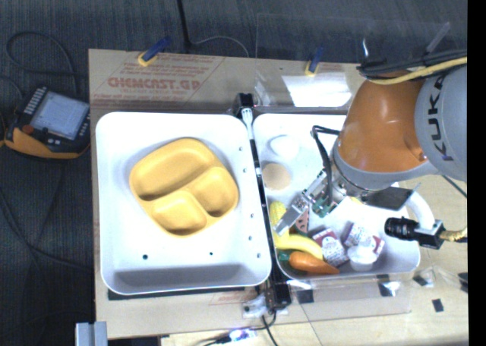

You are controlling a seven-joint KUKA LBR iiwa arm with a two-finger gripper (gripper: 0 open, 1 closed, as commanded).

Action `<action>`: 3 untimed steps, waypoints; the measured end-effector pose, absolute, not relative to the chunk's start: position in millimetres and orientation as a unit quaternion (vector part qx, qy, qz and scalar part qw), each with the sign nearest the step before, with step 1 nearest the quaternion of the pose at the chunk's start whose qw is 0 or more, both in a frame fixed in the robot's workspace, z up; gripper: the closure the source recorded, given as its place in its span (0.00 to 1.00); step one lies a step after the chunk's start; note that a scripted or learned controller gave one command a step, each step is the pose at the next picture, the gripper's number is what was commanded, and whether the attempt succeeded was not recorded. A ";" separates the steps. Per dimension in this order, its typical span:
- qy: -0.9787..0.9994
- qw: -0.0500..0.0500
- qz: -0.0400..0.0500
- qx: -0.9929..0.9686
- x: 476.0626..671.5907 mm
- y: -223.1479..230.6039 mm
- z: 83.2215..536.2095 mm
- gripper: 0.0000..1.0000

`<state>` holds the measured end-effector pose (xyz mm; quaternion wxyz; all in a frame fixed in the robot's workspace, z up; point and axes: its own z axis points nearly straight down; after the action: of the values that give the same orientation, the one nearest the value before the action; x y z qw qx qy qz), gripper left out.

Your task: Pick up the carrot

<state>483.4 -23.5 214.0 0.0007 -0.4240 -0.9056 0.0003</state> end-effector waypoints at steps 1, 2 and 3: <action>-0.932 0.001 0.000 -0.363 483.2 33.4 183.9 0.00; -0.937 0.000 0.001 -0.350 564.4 -31.3 184.5 0.00; -0.917 -0.001 0.000 -0.398 589.4 -13.4 184.3 0.00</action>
<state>589.4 -13.4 184.3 -0.0006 -0.3981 -0.9173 -0.0002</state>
